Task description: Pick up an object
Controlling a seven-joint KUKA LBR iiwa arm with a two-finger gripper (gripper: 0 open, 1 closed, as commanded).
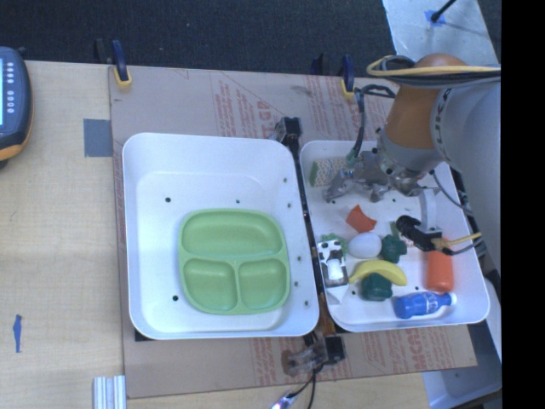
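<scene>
Hovering at the far end of the right bin [477, 313], my gripper [358, 190] sits low over the bin floor. Whether it stands open or closed I cannot tell from this slant; nothing shows caught in it.

Step in hand, as I judge it: the approach. No object is picked yet; everything lies on the bin floor.

Nearest candidate: red wedge [361, 219], just beside me on the near side, apart from its neighbours. The next move calls for shifting over it, lining up across its narrow sides, then going down and closing. The white egg [364, 245] lies close behind it, so there is little room for error.

Count, right bin:
- red wedge, one
- white egg, one
- banana [380, 271], one
- dark green pieces, two [393, 247] [375, 289], one on each side of the banana
- orange cylinder [439, 271], one
- blue bottle [421, 304], one, lying down
- black-and-white toy [330, 259], one, against the left wall
- small pale green scrap [313, 173], one, in the far corner

Left bin [145, 228]: green plate [234, 260], one, three compartments.
</scene>
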